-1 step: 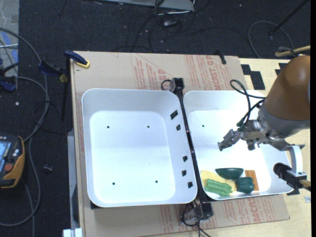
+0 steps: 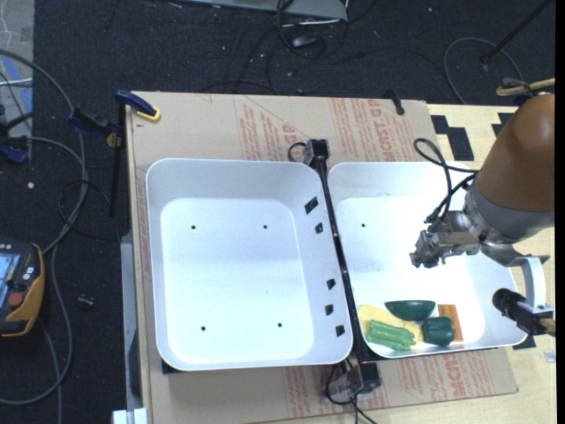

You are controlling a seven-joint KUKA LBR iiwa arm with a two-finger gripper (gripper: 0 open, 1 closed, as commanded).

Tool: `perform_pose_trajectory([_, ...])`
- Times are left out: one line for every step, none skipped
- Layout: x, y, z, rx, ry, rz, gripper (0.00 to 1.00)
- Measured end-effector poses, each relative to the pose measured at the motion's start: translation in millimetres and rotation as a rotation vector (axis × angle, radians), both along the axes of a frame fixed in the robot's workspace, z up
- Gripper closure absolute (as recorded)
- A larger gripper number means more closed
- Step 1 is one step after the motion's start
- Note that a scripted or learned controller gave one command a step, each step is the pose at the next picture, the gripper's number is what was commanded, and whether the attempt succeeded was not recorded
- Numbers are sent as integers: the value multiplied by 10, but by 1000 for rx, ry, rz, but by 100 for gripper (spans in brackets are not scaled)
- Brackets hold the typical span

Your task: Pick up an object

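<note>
Several small objects (image 2: 410,323) lie clustered in the right bin's (image 2: 388,193) near corner, none lifted yet; the gripper (image 2: 426,251) hangs above them, its state impossible to tell.

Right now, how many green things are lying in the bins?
3, all in the right bin's near corner: a dark green bowl-like piece, a ridged light green piece and a small dark green lump. More may hide beneath.
</note>
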State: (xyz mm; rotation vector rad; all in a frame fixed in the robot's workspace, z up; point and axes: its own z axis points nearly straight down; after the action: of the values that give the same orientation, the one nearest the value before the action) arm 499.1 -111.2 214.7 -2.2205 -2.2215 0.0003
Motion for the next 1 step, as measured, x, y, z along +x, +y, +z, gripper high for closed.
perform_pose_trajectory([287,158,-310,0,1,1,100])
